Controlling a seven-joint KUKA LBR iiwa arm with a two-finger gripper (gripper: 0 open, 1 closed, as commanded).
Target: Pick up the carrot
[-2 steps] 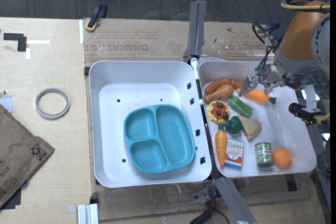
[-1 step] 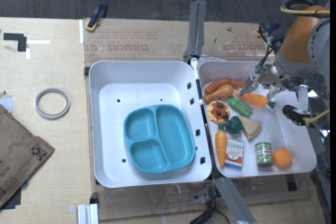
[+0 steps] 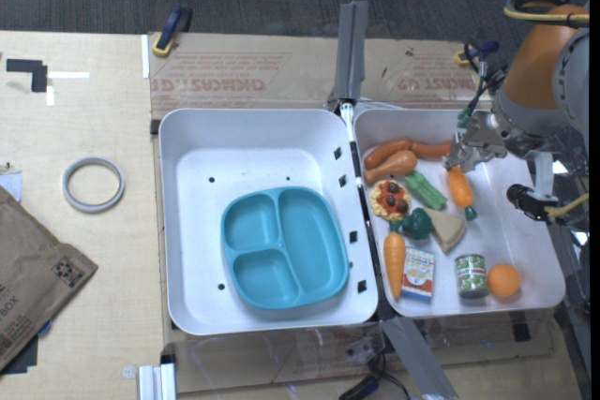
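Two carrots lie in the right bin (image 3: 539, 244). One carrot (image 3: 394, 261) lies near the bin's left wall toward the front, tip pointing to the front. The other carrot (image 3: 459, 186) is in the middle of the bin, with its green end toward the front right. My gripper (image 3: 462, 158) hangs directly over the rear end of this second carrot, touching or nearly touching it. The wrist hides how the gripper meets the carrot.
Packed around the carrots are a sausage (image 3: 388, 151), a pizza slice (image 3: 389, 199), a green pickle (image 3: 427, 192), broccoli (image 3: 415, 223), a carton (image 3: 419, 274), a can (image 3: 472, 276) and an orange (image 3: 504, 280). A blue divided plate (image 3: 283, 246) sits in the left bin (image 3: 187, 201).
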